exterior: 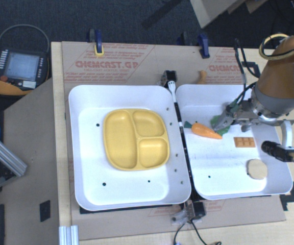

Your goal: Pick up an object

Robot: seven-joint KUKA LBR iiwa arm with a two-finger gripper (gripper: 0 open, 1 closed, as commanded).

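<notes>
In the right bin (223,185) an orange carrot (206,131) lies near the left wall. A small green thing (219,120) sits just above the carrot's right end. My gripper (231,117) hangs low over the bin's upper middle, right beside the green thing and just above and to the right of the carrot. I cannot tell whether it touches either one. A tan square waffle piece (244,142) lies below the gripper, and a pale round cookie (256,169) rests near the bin's lower right corner.
The left bin (86,188) holds a yellow divided plate (136,138) at its middle. The arm (279,80) reaches in from the right over the right bin's upper corner. Between the carrot and the cookie lies bare bin floor.
</notes>
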